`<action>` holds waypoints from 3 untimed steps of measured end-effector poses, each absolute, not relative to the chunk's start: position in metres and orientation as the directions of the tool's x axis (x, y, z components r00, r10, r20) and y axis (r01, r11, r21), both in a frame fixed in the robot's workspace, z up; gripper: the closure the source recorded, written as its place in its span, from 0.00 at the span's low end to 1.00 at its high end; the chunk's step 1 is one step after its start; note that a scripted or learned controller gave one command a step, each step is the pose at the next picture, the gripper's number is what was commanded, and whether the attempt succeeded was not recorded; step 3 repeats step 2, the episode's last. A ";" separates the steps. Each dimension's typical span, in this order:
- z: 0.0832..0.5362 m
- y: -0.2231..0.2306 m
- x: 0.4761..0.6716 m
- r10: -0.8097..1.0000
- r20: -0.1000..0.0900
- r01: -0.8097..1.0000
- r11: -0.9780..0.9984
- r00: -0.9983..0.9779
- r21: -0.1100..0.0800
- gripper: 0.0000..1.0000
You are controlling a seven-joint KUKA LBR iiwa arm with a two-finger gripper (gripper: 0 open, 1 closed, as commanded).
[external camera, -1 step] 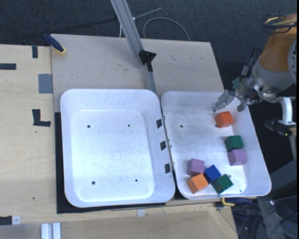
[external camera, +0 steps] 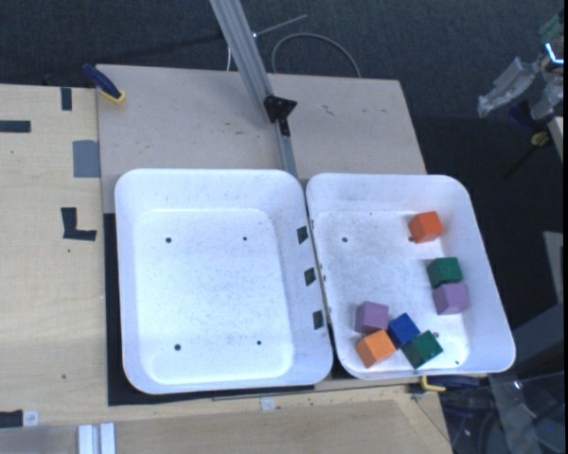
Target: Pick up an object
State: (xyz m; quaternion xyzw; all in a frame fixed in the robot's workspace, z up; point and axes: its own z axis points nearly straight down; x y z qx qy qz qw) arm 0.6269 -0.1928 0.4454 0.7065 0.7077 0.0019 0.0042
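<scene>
camera view, looking down at a slant on a wooden bench (external camera: 218,126) that carries two shallow white bins side by side. the right bin (external camera: 360,206) serves as the landmark for all positions below. the left bin (external camera: 208,282) lies just beside it, the two rims touching along their shared edge. a grey metal pole (external camera: 241,41) runs from above the right bin's far left corner up to the top edge, ending in a black bracket (external camera: 280,109) near that corner. part of the robot arm (external camera: 521,83) shows well apart from the right bin, beyond its far right corner; whether the tool is open or closed, and whether it has hold of anything, cannot be told.

seven blocks lie inside the right bin, none of them lifted. an orange block (external camera: 425,226) sits alone near the far right side. along the right wall, a green block (external camera: 444,271) lies touching a purple block (external camera: 451,298) just nearer the camera. a cluster rests at the near edge: a second purple block (external camera: 370,316), a blue block (external camera: 403,329) just beside it, a second orange block (external camera: 376,347) at the near side of these two, and a second green block (external camera: 422,348) touching the blue one, closest to the near right corner.

a blue and yellow clamp (external camera: 104,82) lies on the bench, well apart from the right bin, beyond the left bin's far left corner.
</scene>
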 end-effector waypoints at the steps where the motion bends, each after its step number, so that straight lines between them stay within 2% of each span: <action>1: 0.445 -0.107 0.552 1.000 0.002 1.000 0.008 -0.008 0.001 0.00; 2: 0.357 -0.078 0.498 1.000 0.002 1.000 0.001 -0.001 -0.011 0.00; 3: 0.357 -0.078 0.498 1.000 0.002 1.000 0.001 -0.001 -0.011 0.00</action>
